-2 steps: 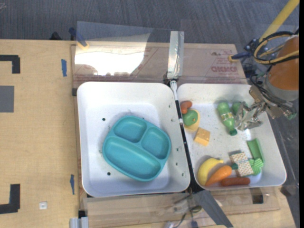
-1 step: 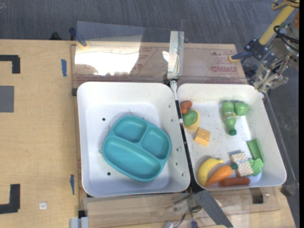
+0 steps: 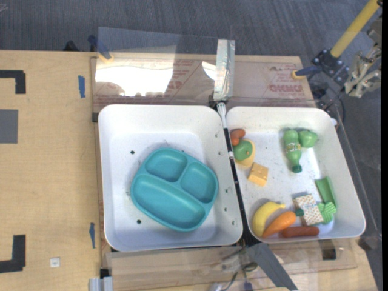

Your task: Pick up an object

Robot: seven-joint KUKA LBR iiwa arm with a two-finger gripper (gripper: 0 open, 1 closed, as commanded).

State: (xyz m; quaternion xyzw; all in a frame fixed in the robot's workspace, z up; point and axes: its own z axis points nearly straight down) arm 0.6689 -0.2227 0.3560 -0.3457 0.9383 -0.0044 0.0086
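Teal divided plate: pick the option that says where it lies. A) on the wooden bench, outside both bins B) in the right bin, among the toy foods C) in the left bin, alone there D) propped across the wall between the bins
C: the teal divided plate lies flat on the floor of the left bin, while the toy foods, such as the banana, are all in the right bin.

You see dark grey carpet floor beyond a plywood bench; glare on its clear sheet.
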